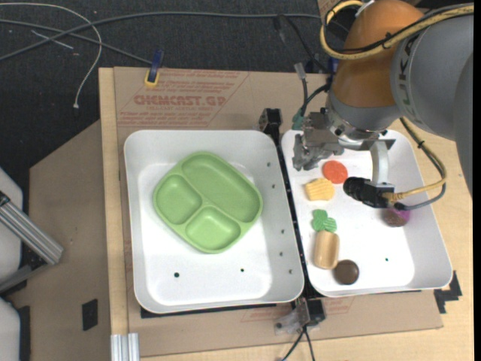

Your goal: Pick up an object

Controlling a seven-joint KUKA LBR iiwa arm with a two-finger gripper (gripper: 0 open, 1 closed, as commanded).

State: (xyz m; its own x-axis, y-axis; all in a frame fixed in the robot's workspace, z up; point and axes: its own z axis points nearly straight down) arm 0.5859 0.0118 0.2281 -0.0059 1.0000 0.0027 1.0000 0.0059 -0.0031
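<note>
A: Camera view, item 1: gripper (310, 155), low over the far left corner of the right bin (421, 265). Fingers point down with a small gap between them; nothing is seen between them, so I log it as slightly open and holding nothing.

B: Candidate objects?

A: Item 2: orange ball (335, 172), just beside the gripper, toward the near right. Item 3: yellow ridged piece (319, 190), just beyond that on the near side. Item 4: small green piece (324, 220), farther toward the near edge, touching item 5, a tan cylinder (326, 249). Item 6: brown ball (346, 271), farthest on the near side. Item 7: purple piece (397, 216), well to the right, by a black part of the arm. Item 8: green divided plate (208, 201), in the left bin (150, 277), well to the left.

B: Risks?

A: 3, as judgement. The gripper sits close to the bin wall, so a straight descent may close on nothing. The orange ball is round and may roll off if nudged by 1 finger. It lies tight against the yellow piece, so a grasp may catch both or neither.
</note>
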